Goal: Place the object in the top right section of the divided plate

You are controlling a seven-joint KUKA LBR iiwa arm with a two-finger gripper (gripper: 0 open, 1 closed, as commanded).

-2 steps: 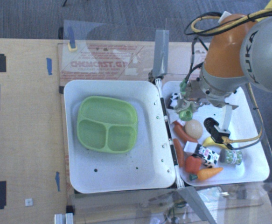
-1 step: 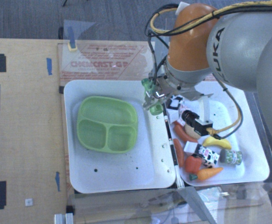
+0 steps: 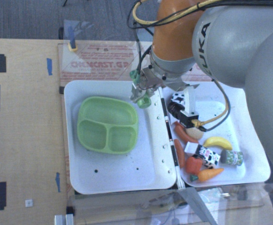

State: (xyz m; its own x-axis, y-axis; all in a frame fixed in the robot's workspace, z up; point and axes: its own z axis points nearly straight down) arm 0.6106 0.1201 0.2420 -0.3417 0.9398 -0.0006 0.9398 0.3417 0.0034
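Overhead, at a slant: two shallow white bins side by side on a pale wooden bench (image 3: 24, 125). The left bin (image 3: 117, 172) holds a green divided plate (image 3: 107, 124), lying flat in the bin's far-left part, with one long section along its far side and two smaller sections along its near side; all three show bare green. The arm (image 3: 230, 36), grey with an orange band, enters from the right and ends in the gripper (image 3: 141, 92), which hangs over the far-right part of the left bin, close to the ridge between the bins. A small green object (image 3: 144, 101) sits right at the gripper's tip, just beyond the plate's far-right corner and off the plate. Whether the gripper is wide or narrow, and whether it grips that object, cannot be told from this view. The right bin (image 3: 255, 135) contains a yellow banana (image 3: 218, 143), an orange carrot (image 3: 210, 174), a red pepper (image 3: 194, 164), a cow-patterned box (image 3: 207, 155) and a greyish can (image 3: 232, 158), crowded together in its near part. A sheet of red-printed cardboard (image 3: 99, 62) lies beyond the left bin, with blue tape (image 3: 49, 67) to its left
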